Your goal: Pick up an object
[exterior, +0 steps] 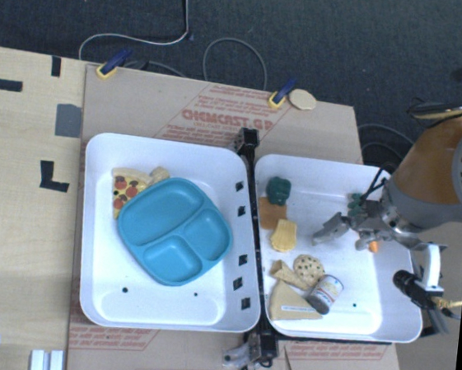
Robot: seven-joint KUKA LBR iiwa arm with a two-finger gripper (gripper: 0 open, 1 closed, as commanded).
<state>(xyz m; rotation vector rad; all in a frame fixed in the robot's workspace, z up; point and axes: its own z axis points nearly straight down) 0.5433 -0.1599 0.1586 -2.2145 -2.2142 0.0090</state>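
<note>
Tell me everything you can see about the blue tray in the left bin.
The blue tray is smooth, glossy plastic by its look, rounded at the corners, with three recessed compartments and nothing in them. It lies flat but turned askew, filling much of the left bin. Its upper-left edge overlaps a pizza slice toy. The gripper is apart from it, over the right bin.

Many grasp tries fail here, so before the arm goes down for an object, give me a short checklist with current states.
1. Gripper carries nothing: ok, no object between its fingers.
2. Fingers spread for a grasp: ok, they look open.
3. Gripper above the right bin: ok.
4. Gripper directly over a target: not ok, the yellow piece and cookie lie to its left.
5. Target isolated: not ok, the small can rests against the wedge.
6. Height above bin floor: cannot tell.
</note>
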